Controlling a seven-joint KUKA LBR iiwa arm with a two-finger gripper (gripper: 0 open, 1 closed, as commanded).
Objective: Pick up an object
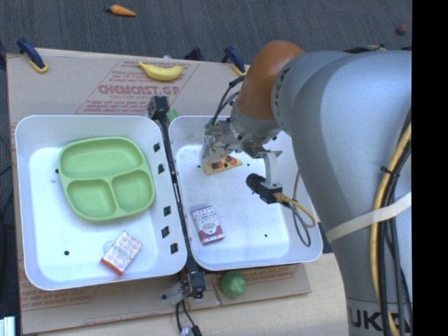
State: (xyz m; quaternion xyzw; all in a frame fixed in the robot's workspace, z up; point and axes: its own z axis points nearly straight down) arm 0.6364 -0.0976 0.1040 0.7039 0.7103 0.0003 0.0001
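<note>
Nearest the lens, low at right: grey arm (pixel 357 180), filling that side. Then left to right. Left bin (pixel 28 208): one green divided plate (pixel 105 177), one small red-and-white packet (pixel 121 251) near the front edge, well apart from the plate. Right bin (pixel 294 240): one red-and-white carton (pixel 207 225) lying flat, one orange-and-yellow toy piece (pixel 222 163) at the back, just below the pincer (pixel 218 145). Pincer state: cannot tell, fingers hidden by wrist and cables. On the table (pixel 84 75) outside the bins: one banana (pixel 161 69) behind, one green ball (pixel 233 283) in front. On the floor: one carrot (pixel 122 10).
</note>
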